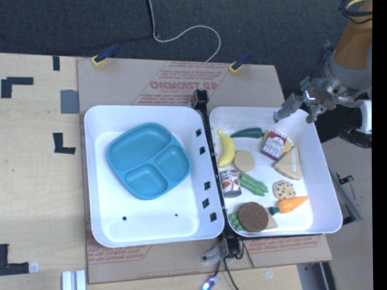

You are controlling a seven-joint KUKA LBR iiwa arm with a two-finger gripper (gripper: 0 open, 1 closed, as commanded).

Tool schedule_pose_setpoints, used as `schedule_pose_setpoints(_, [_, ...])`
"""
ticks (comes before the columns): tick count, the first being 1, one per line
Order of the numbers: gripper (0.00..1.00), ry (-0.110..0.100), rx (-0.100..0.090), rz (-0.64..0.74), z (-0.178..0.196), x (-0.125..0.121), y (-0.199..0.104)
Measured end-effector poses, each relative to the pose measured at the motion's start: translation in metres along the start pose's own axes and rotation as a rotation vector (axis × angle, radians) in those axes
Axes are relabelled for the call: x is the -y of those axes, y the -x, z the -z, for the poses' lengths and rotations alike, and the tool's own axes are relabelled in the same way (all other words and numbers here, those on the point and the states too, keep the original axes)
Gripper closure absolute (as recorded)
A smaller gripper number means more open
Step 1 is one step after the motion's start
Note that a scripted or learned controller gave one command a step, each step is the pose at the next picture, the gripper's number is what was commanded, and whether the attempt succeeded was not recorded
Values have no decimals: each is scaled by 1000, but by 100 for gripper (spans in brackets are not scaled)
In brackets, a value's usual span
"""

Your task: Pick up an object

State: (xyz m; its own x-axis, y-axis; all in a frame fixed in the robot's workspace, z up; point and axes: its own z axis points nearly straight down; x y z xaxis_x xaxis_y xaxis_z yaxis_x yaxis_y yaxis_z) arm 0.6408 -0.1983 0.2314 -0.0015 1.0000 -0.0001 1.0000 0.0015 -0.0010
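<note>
Overhead, wooden bench, cardboard sheet, dark carpet, white cable

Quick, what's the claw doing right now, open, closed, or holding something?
Claw: open, holding nothing, above the far right corner of the right bin.

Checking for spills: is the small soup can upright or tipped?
Tipped. The can lies on its side in the right bin, label facing up, beside the banana.

arm cut off by the right edge
</note>
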Motion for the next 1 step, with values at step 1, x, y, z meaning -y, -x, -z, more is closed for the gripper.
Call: schedule_pose_setpoints(1, [0,14,2,3,127,27,-33])
